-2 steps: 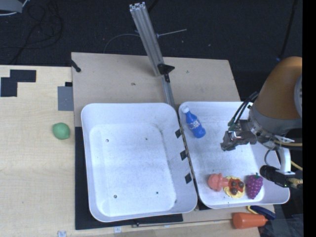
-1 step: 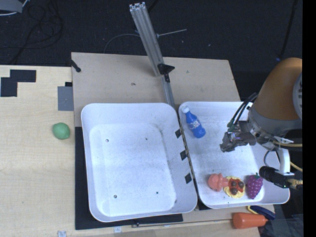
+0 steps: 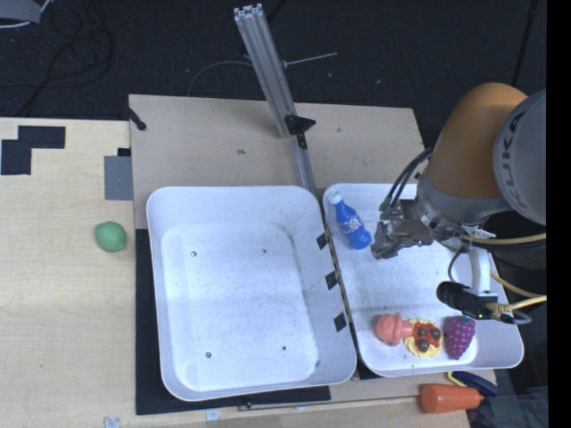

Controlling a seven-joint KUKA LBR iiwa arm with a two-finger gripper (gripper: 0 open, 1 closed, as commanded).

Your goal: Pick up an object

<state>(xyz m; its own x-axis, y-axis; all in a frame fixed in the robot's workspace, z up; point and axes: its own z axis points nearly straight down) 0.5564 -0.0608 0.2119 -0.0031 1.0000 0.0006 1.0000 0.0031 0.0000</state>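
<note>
The claw hangs low in the right bin, just right of the blue bottle; I cannot tell how it is set. The bottle lies near the bin's far left corner, long axis slanting, white cap toward the far left. At the near wall sit a pink toy, a yellow toy and purple grapes. Bare floor lies between. The left bin adjoins; a green ball rests well left on the bench, an orange thing beyond the near edge.
</note>
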